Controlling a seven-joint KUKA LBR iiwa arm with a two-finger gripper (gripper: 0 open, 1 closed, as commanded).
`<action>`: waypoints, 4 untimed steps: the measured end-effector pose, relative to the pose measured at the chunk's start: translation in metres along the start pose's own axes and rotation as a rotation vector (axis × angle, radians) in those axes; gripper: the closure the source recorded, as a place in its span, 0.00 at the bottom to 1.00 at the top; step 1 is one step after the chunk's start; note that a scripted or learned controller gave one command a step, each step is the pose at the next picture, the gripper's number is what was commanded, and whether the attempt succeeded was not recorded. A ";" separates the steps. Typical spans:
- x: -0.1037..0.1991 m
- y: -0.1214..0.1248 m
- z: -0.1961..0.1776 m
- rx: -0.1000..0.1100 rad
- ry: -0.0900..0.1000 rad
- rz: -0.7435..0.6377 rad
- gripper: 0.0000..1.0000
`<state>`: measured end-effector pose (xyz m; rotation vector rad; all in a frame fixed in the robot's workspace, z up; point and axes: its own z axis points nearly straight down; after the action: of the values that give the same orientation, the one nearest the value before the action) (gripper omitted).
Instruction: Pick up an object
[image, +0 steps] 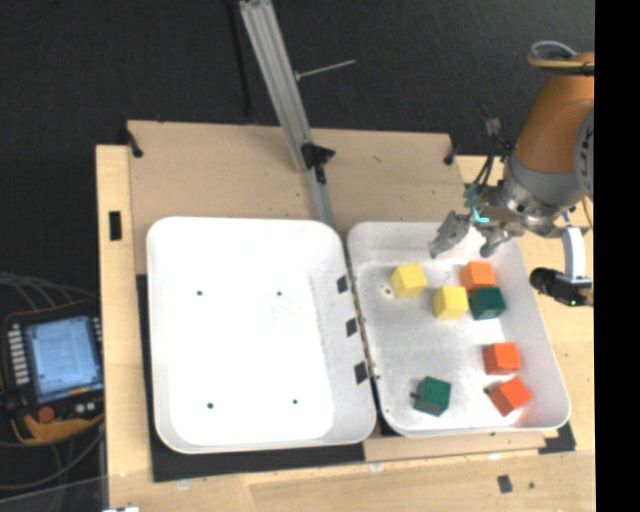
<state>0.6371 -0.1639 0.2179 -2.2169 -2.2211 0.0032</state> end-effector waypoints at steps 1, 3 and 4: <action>0.000 0.001 -0.003 -0.004 -0.003 -0.002 0.00; -0.014 0.000 0.099 -0.014 0.002 0.002 0.00; -0.016 0.003 0.093 -0.027 -0.007 0.001 0.00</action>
<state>0.6402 -0.1798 0.1245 -2.2340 -2.2372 -0.0190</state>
